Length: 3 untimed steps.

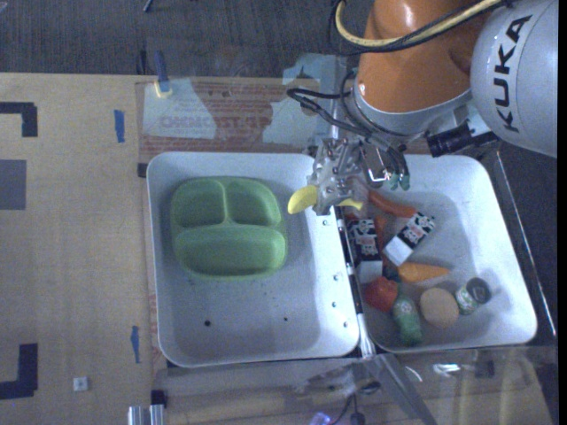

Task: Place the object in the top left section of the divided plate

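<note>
The plate — green, with two small sections along its far side and one wide section nearer the camera — sits in the left bin, toward that bin's far left. All three sections look bare, so the top-left one is free to receive.

Just right of the plate, over the seam where the two bins meet, a banana hangs at the tip of the gripper. It is small, yellow and curved, and by its even colour probably a plastic toy. Its right end runs under the metal fingers and its left end sticks out toward the plate. The fingers look closed on that end, though the joint is small and cluttered, so the grip may be shallow.

If it is a toy, it should be light, stiff and a little slick — no risk of bruising, but it could pivot or slip when held by one end. A hold nearer the middle of the curve, across its narrow width, would be steadier.

Further right, the right bin holds the other objects: a carrot, a tomato, a milk carton, an egg and some smaller pieces, well apart from the plate.
</note>
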Tool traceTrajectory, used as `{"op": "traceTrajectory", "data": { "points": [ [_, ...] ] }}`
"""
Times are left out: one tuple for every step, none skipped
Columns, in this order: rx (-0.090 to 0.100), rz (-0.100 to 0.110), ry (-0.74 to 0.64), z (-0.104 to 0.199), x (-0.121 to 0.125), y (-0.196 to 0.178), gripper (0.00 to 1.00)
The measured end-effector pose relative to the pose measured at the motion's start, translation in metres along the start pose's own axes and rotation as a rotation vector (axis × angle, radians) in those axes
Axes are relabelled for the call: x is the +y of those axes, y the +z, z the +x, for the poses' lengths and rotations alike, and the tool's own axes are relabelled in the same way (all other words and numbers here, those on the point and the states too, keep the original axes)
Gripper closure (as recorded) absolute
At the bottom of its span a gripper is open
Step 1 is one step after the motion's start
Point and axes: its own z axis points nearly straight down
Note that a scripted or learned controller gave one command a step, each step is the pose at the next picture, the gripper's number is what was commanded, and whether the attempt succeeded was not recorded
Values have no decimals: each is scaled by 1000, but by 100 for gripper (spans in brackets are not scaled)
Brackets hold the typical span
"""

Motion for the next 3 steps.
{"op": "traceTrajectory", "data": {
  "points": [
    [1, -1, 8, -32, 73, 81, 100],
    [-6, -1, 87, -48, 30, 59, 100],
    [-7, 0, 198, -77, -10, 46, 100]
  ]
}}
